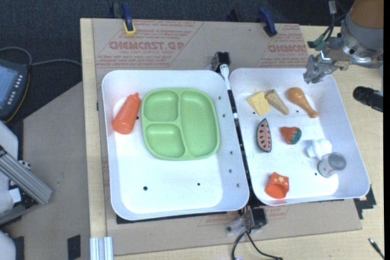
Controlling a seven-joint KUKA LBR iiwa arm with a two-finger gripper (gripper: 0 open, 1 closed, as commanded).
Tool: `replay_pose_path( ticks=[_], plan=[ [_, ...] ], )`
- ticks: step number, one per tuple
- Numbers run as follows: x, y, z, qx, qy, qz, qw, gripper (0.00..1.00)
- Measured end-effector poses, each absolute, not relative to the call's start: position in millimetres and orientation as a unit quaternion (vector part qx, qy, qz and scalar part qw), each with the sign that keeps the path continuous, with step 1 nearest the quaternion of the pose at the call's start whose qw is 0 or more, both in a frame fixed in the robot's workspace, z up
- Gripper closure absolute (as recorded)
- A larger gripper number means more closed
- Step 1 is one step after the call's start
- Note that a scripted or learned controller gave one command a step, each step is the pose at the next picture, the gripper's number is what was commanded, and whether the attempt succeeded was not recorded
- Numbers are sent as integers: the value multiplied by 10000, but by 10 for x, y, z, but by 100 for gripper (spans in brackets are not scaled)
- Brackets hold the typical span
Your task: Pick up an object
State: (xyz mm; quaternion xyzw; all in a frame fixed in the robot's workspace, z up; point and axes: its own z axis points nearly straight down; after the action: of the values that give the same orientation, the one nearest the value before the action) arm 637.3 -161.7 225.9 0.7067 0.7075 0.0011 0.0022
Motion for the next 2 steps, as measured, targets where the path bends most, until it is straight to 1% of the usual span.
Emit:
replay_pose_path(
  ticks=[1,2],
  plan=[
    [6080,-1073,2257,7053,7089,-1,-21,100],
    [5772,-622,2154,7057,7085,-8,-26,100]
  ],
)
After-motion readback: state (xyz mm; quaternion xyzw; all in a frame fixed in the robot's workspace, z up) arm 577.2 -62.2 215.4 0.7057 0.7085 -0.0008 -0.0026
